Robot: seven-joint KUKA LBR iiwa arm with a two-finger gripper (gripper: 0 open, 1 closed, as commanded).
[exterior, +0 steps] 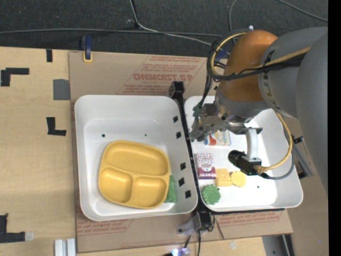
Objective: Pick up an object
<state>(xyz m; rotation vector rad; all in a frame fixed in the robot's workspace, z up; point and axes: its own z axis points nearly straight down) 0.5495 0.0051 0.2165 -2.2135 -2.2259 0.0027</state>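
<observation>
Worktop [32, 159]: two white bins, side by side.
Left bin [88, 111]: one yellow tray [133, 175] with three compartments; one green piece [171, 190] against tray's 4 o'clock edge.
Right bin [282, 191]: upper packet [221, 138] just beside hand; lower packet [204, 163] at 6 o'clock of it. Two yellow pieces [224, 178], touching. One green bumpy ball [211, 194] at bin's 7 o'clock.
Arm [256, 73] in from 3 o'clock, bent over right bin.
Hand [204, 126] at bin's 10 o'clock, near dividing wall. Grip width: cannot tell.

place: robot lab | cues: tape-marked bench [26, 159], cardboard sheet [138, 73], white bins [128, 103], cables [139, 25]
</observation>
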